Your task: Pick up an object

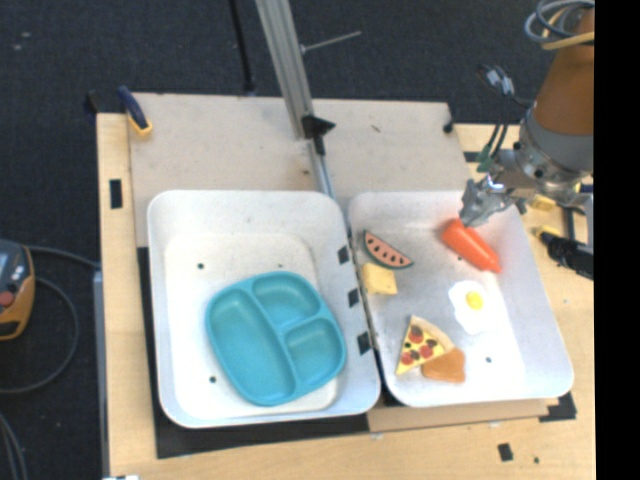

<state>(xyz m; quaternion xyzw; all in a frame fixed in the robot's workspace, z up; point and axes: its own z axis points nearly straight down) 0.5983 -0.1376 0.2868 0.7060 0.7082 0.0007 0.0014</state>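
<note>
Fingers [478, 211] just above orange carrot [472, 245], grip state unclear; no legible writing anywhere.

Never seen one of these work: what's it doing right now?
Gripper low over right bin, at carrot's upper end. Carrot lying in bin, not visibly gripped. Fried egg just below it.

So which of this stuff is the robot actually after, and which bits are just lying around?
Part of the job:
pincer, above the carrot's end
toy carrot
watermelon slice
cheese piece
fried egg
pizza slice
right bin

Just lying about:
blue divided plate
left bin
metal post
</note>
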